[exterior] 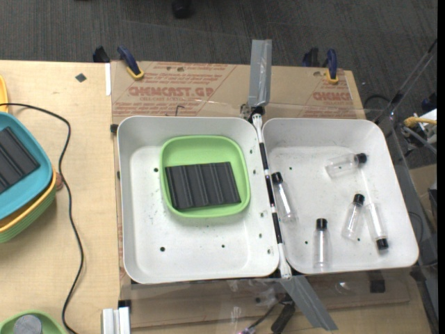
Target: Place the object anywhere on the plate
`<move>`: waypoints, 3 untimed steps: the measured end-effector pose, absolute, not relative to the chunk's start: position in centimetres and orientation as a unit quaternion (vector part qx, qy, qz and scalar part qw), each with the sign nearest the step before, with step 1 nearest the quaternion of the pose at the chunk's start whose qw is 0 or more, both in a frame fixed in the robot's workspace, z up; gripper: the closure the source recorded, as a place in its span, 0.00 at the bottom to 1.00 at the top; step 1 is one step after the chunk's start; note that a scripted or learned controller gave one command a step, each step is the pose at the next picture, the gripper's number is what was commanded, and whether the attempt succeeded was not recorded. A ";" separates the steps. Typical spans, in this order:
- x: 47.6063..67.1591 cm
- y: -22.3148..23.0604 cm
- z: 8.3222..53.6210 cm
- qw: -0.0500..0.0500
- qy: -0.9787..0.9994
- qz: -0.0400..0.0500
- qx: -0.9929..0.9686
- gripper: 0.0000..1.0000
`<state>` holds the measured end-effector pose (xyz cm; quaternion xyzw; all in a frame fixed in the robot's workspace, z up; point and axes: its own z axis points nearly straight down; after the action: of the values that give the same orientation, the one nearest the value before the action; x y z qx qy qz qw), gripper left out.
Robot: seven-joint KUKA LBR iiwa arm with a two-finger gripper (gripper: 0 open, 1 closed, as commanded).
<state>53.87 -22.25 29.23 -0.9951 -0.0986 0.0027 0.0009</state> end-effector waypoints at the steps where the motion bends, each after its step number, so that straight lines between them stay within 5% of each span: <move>1: 52.1 -22.2 28.5 0.001 -0.098 0.003 -0.995 0.00; 2: 51.5 -22.2 25.9 0.001 -0.098 0.003 -0.995 0.00; 3: 48.8 -22.3 28.6 0.000 -0.098 0.002 -0.995 0.00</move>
<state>48.77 -22.26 28.63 -0.9952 -0.0978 0.0022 0.0004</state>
